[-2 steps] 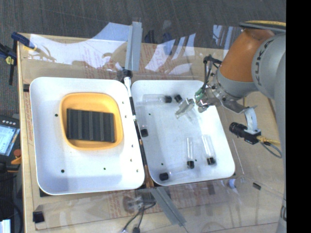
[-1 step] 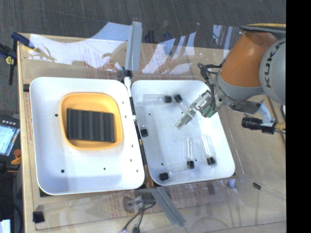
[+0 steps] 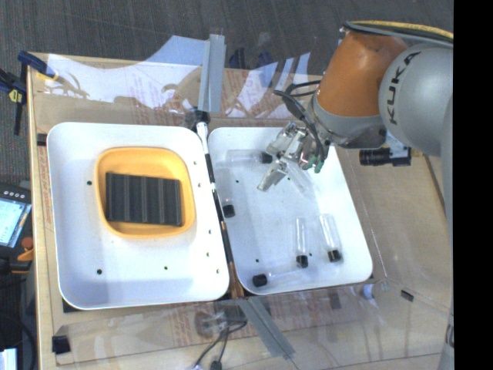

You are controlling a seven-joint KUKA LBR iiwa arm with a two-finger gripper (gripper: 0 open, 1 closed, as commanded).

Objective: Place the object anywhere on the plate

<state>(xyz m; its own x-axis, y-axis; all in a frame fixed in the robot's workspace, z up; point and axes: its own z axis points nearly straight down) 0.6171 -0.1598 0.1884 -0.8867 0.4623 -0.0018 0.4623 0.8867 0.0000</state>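
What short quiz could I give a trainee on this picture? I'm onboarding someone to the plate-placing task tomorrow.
1. True or false: the yellow plate lies in the left bin.
2. Which bin is the pincer over? A) left B) right
3. Fill in: the two clear tubes in the right bin have ____ caps.

Key: 1 true; 2 B; 3 black.

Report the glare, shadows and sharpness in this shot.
Camera view: the white bins are bright, nearly washed out; the clear tubes in the right bin blend into it, faint; the gripper looks slightly soft; a soft shadow edges the yellow plate.
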